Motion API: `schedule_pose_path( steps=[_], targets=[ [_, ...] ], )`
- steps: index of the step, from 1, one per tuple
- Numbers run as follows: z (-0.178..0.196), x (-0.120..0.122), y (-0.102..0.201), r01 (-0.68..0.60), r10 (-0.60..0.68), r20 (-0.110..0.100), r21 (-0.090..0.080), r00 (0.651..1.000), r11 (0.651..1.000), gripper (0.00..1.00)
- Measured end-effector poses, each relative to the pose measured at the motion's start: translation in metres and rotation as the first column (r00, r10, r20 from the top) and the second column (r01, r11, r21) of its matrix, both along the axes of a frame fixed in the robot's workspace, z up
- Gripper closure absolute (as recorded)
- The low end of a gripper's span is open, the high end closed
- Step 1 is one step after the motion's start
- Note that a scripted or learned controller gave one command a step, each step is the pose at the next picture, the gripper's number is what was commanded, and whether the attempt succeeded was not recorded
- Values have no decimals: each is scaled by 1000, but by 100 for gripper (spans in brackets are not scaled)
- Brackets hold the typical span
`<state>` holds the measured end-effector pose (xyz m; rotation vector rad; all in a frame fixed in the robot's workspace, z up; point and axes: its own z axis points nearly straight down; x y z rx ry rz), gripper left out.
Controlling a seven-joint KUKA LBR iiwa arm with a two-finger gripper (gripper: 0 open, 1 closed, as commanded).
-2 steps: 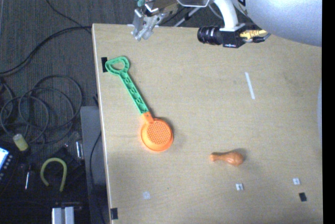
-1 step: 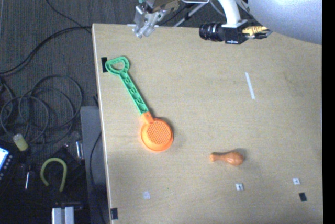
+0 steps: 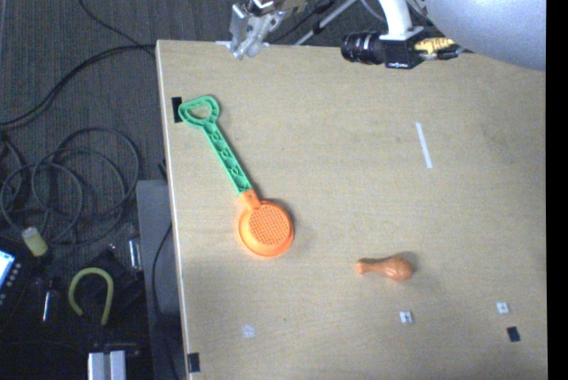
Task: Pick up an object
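A toy strainer lies on the tan board (image 3: 355,192). Its green handle (image 3: 219,149) runs from the far left corner down to an orange round head (image 3: 265,229). A small orange drumstick-shaped piece (image 3: 386,268) lies flat to the right of the head, nearer the front. My gripper (image 3: 245,43) hangs at the board's far edge, above and behind the handle's loop end, apart from both objects. Nothing shows in it.
A thin white strip (image 3: 424,146) lies right of centre. Small markers (image 3: 406,316) dot the front right. A black cylinder (image 3: 373,48) juts from the arm at the far edge. Cables (image 3: 71,183) lie on the floor past the board's left edge.
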<state>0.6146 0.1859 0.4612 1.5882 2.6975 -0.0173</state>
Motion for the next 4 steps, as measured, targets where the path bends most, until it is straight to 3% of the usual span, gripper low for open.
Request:
schedule_pose_path(
  steps=[3, 4],
  targets=[
    [27, 2, -1, 6, -6, 5, -12, 1000, 1000, 100],
    [-53, 50, -10, 2, -2, -5, 12, 1000, 1000, 100]
  ],
)
